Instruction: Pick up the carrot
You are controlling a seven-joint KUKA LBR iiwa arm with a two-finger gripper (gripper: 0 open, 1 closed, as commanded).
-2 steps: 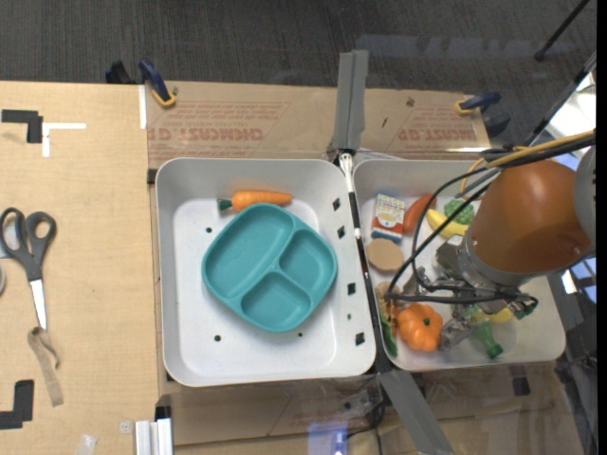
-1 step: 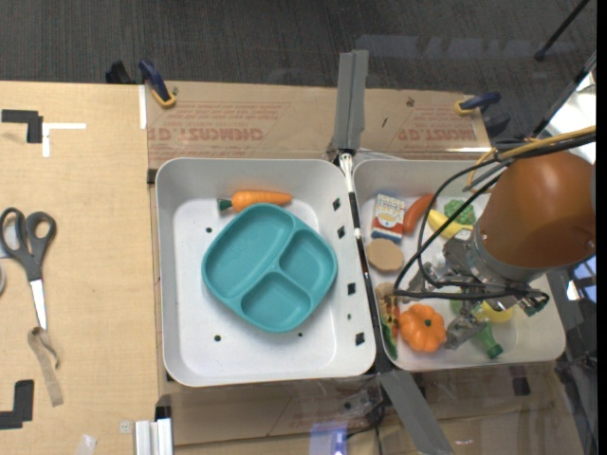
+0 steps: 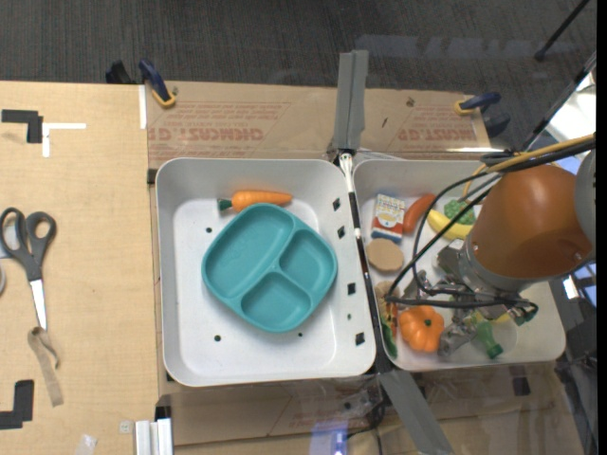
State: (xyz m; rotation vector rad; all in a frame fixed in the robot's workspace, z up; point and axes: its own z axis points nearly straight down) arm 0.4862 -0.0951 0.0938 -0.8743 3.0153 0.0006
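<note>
The right shallow white plastic bin [image 3: 545, 349] holds the clutter, and the grey arm with its orange band [image 3: 527, 218] hangs over the bin's 3 o'clock side. Below the band, the grey metal two-finger gripper [image 3: 462, 333] reaches down toward the bin's 6 o'clock edge, wrapped in black cables; whether it is clenched or released I cannot tell — the wrist and cables cover it. It sits just beside a small orange toy pumpkin with a green stem [image 3: 420, 330], at the pumpkin's 3 o'clock, and nothing can be seen gripped in it. A small green toy piece [image 3: 493, 350] lies near the gripper at its 4 o'clock.

Farther up in the same bin lie a round tan disc like a biscuit [image 3: 385, 256], a small white and blue printed carton [image 3: 388, 213], a red-orange toy piece [image 3: 417, 212] leaning beside the carton, and a yellow toy banana [image 3: 446, 222] partly under the arm.

The left white bin [image 3: 175, 282] carries a teal plastic plate with three compartments [image 3: 271, 266] near its middle. The small orange toy carrot with a green tip [image 3: 259, 199] lies flat at the plate's 12 o'clock, touching or just beside its rim — well apart from the gripper.

On the brown board at 9 o'clock lie grey-handled scissors [image 3: 28, 254].
</note>
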